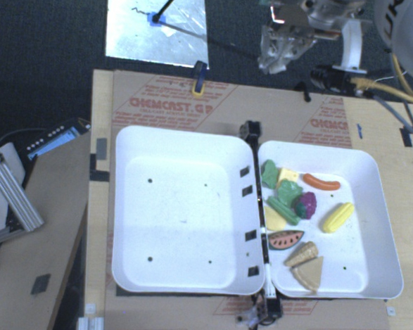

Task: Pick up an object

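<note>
The see-through two-finger pincer [276,58] hangs high above the bench, past the bins' far edge, gripping nothing; whether it is released or clenched, I cannot tell. Below, the right white bin [373,208] holds toy food: yellow plastic corn [337,216], red sausage [322,181], watermelon slice [285,239].

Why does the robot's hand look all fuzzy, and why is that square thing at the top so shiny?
In the camera view, the gripper looks smeared and soft, probably blur from moving, while the toy corn and sausage stay sharp; the silvery sheet bounces light back as pale glare; the left bin is darker in its lower half, a soft shadow.
</note>
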Controlling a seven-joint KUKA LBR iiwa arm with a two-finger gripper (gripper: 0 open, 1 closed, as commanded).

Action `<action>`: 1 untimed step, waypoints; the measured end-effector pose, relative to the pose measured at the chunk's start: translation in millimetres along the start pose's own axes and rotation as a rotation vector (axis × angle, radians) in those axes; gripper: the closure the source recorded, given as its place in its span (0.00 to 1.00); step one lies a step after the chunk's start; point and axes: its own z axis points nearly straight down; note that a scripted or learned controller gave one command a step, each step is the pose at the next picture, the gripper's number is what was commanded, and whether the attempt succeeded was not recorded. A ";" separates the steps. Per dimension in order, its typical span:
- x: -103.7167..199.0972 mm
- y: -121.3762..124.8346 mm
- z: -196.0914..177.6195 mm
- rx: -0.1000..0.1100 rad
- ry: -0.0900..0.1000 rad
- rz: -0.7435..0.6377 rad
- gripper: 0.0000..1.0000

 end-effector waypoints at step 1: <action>4.7 0.2 -14.2 0.000 0.000 0.000 1.00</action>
